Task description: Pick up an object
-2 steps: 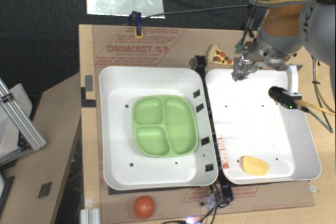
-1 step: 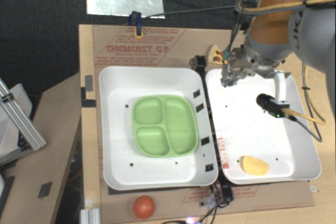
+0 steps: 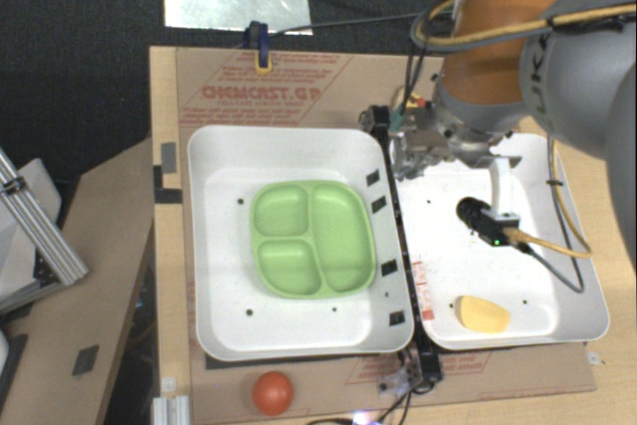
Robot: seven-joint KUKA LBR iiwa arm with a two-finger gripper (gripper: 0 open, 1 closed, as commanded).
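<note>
Gripper [image 3: 419, 154] is hovering at 11 o'clock of the right bin [image 3: 537, 309]; whether it is parted or closed is unreadable. Yellow piece [image 3: 483, 314] is lying at 6 o'clock, well apart. Risk: descending here is likely meeting bare floor or clipping the bin wall.

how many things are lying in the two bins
2. A green divided plate in the left bin; a yellow piece near the right bin's front edge. The arm covers part of that bin, so more may be hidden.
</note>
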